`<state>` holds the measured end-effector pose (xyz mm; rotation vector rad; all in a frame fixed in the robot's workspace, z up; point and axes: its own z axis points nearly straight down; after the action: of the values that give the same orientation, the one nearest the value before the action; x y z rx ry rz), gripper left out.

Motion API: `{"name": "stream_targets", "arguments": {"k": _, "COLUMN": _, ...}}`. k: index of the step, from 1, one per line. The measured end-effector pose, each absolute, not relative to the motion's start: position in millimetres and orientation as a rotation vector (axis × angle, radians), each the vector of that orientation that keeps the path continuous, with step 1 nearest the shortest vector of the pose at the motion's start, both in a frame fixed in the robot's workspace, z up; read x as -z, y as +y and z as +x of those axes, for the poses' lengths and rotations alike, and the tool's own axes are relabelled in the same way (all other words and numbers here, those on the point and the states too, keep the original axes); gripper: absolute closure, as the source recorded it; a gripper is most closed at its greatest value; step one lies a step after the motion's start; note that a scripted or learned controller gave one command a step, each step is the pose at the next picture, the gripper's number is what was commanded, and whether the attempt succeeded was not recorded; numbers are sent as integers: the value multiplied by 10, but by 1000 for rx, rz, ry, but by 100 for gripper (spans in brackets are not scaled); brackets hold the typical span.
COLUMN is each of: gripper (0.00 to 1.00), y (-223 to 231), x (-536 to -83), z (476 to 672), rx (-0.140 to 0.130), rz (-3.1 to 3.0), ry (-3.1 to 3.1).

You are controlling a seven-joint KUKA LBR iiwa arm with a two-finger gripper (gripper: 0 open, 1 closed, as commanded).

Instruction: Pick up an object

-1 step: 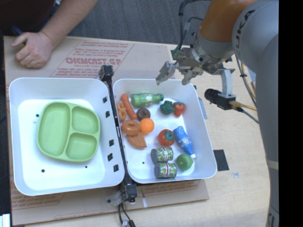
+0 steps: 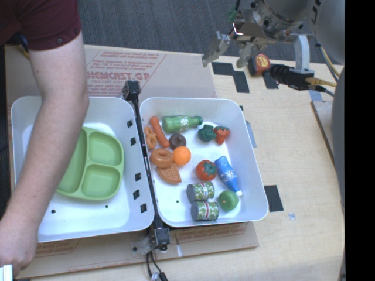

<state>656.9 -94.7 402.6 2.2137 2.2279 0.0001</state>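
Gripper (image 2: 229, 52) above bench beyond right bin (image 2: 249, 157) | fingers spread, gripping nothing | toy food in right bin | green tray (image 2: 94, 164) in left bin (image 2: 23, 113)

the two bins (image 2: 246, 157) are white. the left one holds a pale green divided tray (image 2: 94, 165). in the right bin: a green bottle (image 2: 180, 123), an orange ball (image 2: 182, 156), a red tomato (image 2: 205, 170), a blue bottle (image 2: 227, 174) with a white cap, a green lime (image 2: 228, 200), an orange carrot (image 2: 157, 130). the tabletop (image 2: 293, 151) is light tan with black squares. the person's sleeve (image 2: 41, 10) is maroon.
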Motion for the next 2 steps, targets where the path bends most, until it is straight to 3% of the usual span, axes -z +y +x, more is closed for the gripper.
{"name": "stream_targets", "arguments": {"k": 1, "gripper": 0, "y": -440, "x": -3361, "z": 6241, "rx": 6, "rz": 2215, "ry": 2231}}
{"name": "stream_targets", "arguments": {"k": 2, "gripper": 0, "y": -444, "x": -3366, "z": 6242, "rx": 6, "rz": 2215, "ry": 2230}}
